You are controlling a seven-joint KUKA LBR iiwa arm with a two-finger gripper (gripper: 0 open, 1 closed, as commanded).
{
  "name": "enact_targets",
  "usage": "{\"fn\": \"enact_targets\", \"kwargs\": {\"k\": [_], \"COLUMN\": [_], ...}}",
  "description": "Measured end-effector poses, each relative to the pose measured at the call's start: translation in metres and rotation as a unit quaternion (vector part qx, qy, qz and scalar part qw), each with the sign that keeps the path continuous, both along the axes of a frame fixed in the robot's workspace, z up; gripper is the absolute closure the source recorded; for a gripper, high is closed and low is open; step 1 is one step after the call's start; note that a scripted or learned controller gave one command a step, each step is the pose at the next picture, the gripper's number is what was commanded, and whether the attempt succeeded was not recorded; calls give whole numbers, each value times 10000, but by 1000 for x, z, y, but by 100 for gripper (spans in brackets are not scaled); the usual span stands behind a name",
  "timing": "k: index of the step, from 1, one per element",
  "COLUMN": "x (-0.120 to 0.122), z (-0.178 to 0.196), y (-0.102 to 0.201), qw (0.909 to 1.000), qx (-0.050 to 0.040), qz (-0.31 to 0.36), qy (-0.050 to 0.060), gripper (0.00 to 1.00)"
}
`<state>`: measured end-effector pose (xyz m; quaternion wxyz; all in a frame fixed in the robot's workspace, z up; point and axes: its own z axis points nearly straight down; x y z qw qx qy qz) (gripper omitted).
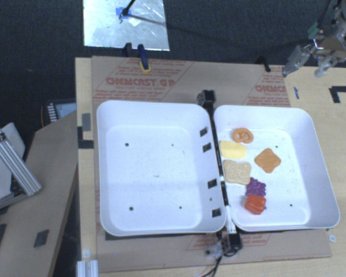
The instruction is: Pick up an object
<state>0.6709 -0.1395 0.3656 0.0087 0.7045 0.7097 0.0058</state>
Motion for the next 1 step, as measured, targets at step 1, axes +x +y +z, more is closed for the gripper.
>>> {"fn": "enact_targets", "kwargs": {"k": [1], "x": [-72], "z": [114], "y": [-1], "qw": [10000], "qx": [12], "qz": [-34], "qy": [55], "gripper": [0]}}
